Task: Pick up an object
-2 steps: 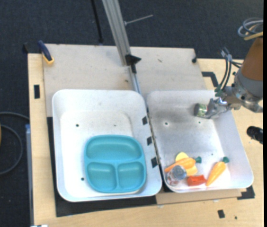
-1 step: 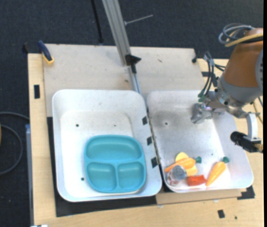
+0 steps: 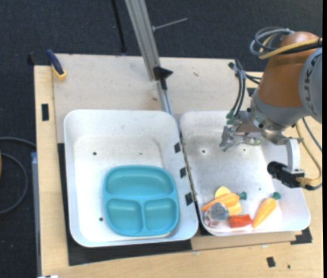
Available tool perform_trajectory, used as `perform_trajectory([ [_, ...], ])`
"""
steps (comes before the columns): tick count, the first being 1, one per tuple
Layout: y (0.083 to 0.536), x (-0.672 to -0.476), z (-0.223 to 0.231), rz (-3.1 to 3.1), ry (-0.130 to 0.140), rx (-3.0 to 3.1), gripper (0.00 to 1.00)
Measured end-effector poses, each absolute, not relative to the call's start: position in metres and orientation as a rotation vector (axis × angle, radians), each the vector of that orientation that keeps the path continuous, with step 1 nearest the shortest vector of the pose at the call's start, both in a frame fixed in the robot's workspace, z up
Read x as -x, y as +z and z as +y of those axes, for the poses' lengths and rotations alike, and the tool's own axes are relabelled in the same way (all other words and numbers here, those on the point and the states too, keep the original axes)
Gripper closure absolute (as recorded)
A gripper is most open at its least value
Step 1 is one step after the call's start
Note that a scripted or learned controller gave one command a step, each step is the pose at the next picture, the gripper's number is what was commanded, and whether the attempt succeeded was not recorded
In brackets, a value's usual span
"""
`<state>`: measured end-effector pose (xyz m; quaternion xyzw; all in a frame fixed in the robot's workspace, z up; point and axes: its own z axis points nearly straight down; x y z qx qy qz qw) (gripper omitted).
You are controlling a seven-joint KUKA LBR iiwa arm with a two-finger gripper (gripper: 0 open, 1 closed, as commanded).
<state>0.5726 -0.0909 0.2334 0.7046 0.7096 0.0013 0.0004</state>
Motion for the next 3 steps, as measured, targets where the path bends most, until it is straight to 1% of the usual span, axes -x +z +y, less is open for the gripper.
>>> perform_trajectory([
  [1,0.245,-0.563,-0.035,2.231,0.005,-2.212,1.00],
  [2,0.240,-0.560,0.024,2.232,0.003,-2.213,1.00],
  [3,0.230,-0.548,0.078,2.230,0.001,-2.214,1.00],
])
